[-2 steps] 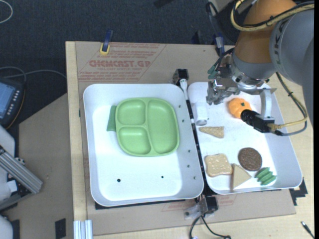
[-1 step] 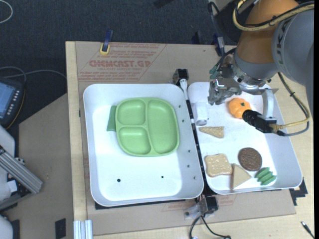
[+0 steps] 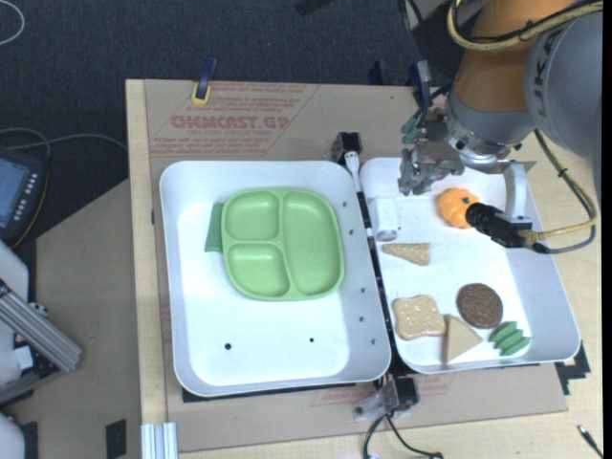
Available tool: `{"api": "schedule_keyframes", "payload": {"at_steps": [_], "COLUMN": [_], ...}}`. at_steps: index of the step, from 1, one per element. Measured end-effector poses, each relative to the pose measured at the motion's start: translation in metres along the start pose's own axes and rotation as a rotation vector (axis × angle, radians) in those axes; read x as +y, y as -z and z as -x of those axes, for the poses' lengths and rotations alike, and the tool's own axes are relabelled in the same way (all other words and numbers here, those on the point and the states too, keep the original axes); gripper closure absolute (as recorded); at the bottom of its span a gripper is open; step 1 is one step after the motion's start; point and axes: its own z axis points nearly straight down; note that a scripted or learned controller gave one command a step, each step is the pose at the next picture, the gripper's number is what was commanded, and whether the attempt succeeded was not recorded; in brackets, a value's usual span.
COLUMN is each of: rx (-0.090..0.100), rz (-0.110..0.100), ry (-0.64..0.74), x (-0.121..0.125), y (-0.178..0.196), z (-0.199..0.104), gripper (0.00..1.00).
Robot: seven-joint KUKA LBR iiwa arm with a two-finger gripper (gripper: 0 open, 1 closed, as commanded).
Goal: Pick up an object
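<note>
- Nearest, in the right bin (image 3: pixel 559 299): toast slice (image 3: pixel 419 316), brown cookie (image 3: pixel 479 305), green pea pod (image 3: pixel 510 338).
- Mid-bin: cracker wedge (image 3: pixel 409 253); orange fruit (image 3: pixel 456 207).
- Far corner: gripper (image 3: pixel 418 182) hovering, nothing visibly between its fingers; their spacing cannot be told.
- Judgement: approach stage; next, descend on a chosen item.

Red lettering printed on the brown board (image 3: pixel 239 113) behind the bins reads "CHEMCAST G P"; a smaller red line beneath it and more red print along the front edge are too small to read.
</note>
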Motion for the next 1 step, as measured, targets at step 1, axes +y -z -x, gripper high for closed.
{"api": "schedule_keyframes", "payload": {"at_steps": [1], "rx": [0.0], "rz": [-0.007], "ry": [-0.001], "x": [0.0014], "y": [-0.0136], "z": [-0.0092], "gripper": [1.0]}}
